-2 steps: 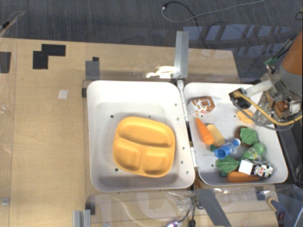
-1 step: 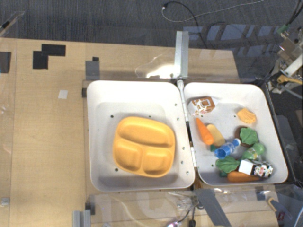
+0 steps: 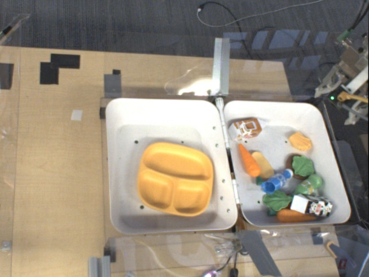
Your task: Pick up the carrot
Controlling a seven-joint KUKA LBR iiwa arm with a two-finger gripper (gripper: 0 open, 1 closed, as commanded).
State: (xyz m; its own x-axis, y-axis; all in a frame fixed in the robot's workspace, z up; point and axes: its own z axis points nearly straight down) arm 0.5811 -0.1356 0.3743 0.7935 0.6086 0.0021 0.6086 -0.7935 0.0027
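The arm point(image 3: 351, 74) is seen only in part at the upper right, outside the bins; its pincer's state cannot be told. The carrot point(image 3: 249, 161) is laid in the right bin point(image 3: 323, 120), near the divider, touching a beige piece point(image 3: 263, 164)

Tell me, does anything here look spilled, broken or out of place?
Nothing looks spilled or broken. The yellow tray lies flat in the left bin. The carrot and the other toy foods lie jumbled in the right bin, all inside its walls.
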